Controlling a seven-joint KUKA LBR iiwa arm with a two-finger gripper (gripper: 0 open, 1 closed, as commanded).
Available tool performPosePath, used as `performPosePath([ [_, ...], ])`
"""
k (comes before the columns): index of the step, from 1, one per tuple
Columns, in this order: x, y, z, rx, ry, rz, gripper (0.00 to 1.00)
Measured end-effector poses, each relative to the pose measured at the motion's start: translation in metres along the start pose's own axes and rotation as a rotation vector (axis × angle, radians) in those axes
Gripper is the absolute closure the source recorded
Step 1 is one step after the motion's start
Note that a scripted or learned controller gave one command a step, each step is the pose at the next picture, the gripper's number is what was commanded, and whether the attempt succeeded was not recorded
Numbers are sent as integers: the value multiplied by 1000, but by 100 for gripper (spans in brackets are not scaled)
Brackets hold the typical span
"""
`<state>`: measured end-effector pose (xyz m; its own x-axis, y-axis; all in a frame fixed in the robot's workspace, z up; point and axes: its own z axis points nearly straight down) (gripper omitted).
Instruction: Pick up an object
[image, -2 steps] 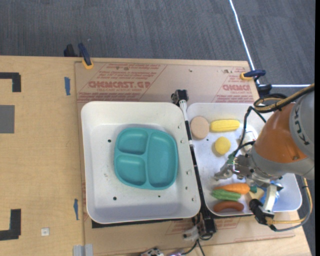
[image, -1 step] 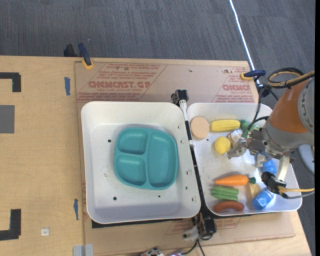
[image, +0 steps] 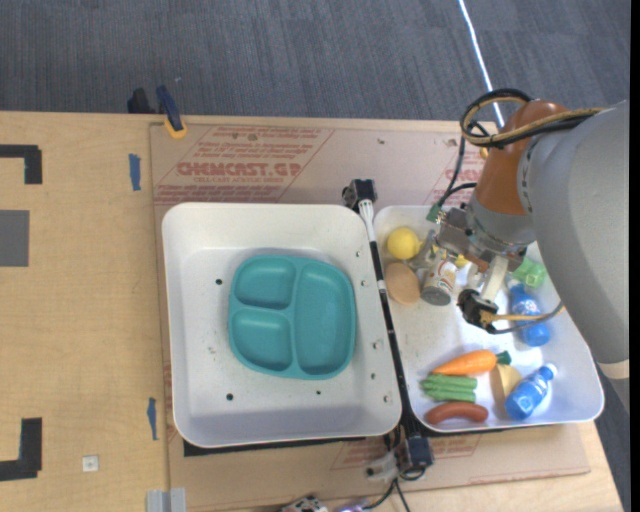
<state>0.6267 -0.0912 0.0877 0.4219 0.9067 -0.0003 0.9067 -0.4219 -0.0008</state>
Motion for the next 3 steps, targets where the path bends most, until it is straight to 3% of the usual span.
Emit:
performPosePath([
  [1,-24,-35,2,-2,1,-23,0],
  [2,-30,-55,1,-4,2,117,0],
  [3,-14,-18,2,-2,0,266,0],
])
